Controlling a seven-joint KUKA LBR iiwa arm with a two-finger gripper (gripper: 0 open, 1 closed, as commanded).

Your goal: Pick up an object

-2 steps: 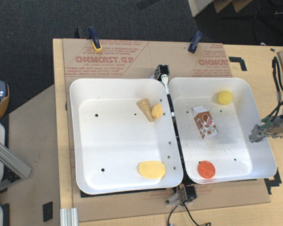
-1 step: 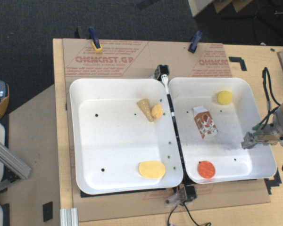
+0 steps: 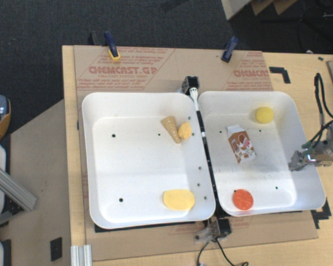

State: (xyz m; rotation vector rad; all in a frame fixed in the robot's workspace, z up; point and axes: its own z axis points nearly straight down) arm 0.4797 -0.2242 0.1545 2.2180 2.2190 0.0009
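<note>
The left bin (image 3: pixel 100 165) holds a tan cone (image 3: pixel 170 128) with a small yellow lump (image 3: pixel 185 130) touching its right side, and a yellow oval piece (image 3: pixel 178 199) near the front. In the right bin (image 3: pixel 286 190) lie a yellow ball (image 3: pixel 264 114) at the back, a brown and white packet (image 3: pixel 241 144) in the middle and a red-orange disc (image 3: pixel 243 199) at the front. My gripper (image 3: pixel 301 160) sits low at the right bin's right rim, small and partly cut off. It is well to the right of the packet and touches no object.
A black divider strip (image 3: pixel 202 143) runs between the two bins. Two blue clamps (image 3: pixel 111 46) (image 3: pixel 230 49) hold the cardboard base at the back. Cables (image 3: pixel 322 107) hang along the right side above the gripper.
</note>
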